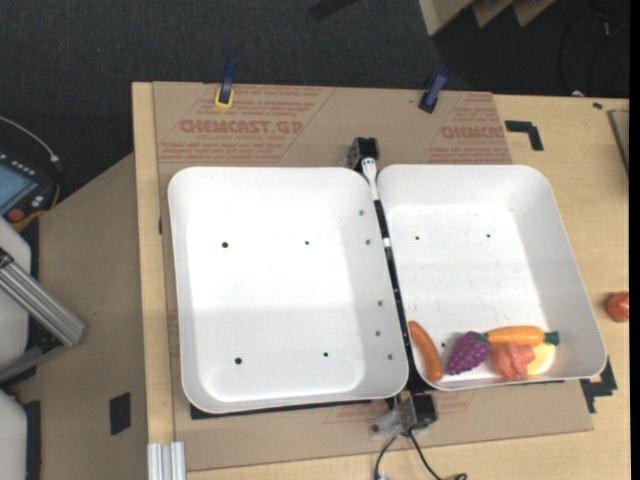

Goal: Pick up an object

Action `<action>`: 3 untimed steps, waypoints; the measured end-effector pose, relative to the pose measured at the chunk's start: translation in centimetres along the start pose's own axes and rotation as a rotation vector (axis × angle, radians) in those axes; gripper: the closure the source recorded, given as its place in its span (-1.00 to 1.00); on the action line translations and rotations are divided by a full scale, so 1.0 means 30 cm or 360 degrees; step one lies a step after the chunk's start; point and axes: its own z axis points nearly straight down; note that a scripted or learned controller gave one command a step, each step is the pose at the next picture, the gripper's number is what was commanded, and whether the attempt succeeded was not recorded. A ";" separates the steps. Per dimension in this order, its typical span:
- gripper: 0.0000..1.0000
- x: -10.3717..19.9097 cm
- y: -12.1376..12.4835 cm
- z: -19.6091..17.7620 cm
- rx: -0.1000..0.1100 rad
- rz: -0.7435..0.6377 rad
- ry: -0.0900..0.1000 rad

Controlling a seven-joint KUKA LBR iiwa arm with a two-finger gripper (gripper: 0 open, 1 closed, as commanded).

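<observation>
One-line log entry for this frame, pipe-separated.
phase: pre-grasp | right bin: toys clustered at near edge: sausage, grapes, carrot | nothing lifted

From my console, the only mark I might tie to the arm is a small rounded orange-red patch (618, 308) at the right edge of the cardboard-covered bench (150, 268). I cannot tell whether it is robot or loose item.

The toy hot dog (425, 351), purple grapes (467, 352), carrot (520, 335) and a red piece (509, 361) crowd the near edge of the right bin (470, 203), touching one another, leaving its far floor and the left bin (270, 278) open.
</observation>
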 end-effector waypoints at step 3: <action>1.00 -0.044 0.001 0.000 0.0000 -0.0004 0.0000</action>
